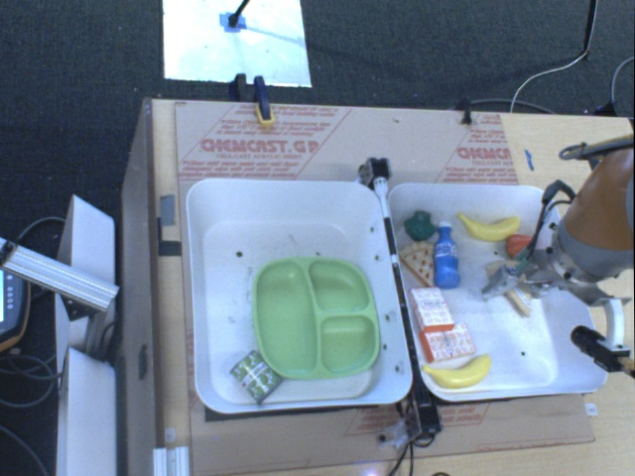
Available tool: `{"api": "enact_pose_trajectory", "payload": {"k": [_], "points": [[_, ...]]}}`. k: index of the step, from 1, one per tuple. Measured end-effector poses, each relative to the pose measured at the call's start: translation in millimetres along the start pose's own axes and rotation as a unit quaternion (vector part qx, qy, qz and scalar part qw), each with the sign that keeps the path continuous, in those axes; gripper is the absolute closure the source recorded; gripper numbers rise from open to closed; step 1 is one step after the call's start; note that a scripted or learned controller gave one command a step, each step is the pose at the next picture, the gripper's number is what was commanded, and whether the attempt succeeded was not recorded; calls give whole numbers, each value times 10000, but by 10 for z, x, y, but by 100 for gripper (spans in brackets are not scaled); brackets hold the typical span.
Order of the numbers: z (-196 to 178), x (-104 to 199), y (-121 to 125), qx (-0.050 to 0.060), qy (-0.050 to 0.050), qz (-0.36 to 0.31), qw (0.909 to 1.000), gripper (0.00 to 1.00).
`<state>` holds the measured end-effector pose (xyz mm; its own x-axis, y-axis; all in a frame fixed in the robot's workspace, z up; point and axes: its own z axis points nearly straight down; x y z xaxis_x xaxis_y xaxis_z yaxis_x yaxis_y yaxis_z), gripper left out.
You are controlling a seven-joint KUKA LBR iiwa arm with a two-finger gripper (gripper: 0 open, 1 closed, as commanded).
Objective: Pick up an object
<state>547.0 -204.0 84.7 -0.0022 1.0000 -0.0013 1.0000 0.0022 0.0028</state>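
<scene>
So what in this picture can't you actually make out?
- Gripper, camera view: too small and blurred to tell whether its fingers are open or shut, or whether it holds anything.
- Orange object beside the upper banana: partly hidden by the arm, so its kind is unclear.
- Red-and-white box: its print is too small to read.
- Green patterned packet by the green divided plate: contents unclear.

On the brown protective sheet (298, 137) covering my surface (149, 266), red print reads "CHEMCAST GP" toward the upper left of the frame, just above the left bin. The same red mark repeats at the upper right (486, 153), set at a slant and only partly legible. The red and white boxes (442, 327) in the right bin carry print I cannot read.
</scene>
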Motion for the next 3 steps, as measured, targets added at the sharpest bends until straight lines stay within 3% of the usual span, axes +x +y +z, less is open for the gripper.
{"api": "enact_pose_trajectory", "payload": {"k": [1,2,3], "points": [[-3,140,500,-3,1,-9,10000,0],[-3,687,1005,-4,7,-13,10000,0],[2,64,386,9,-4,3,10000,0]]}}
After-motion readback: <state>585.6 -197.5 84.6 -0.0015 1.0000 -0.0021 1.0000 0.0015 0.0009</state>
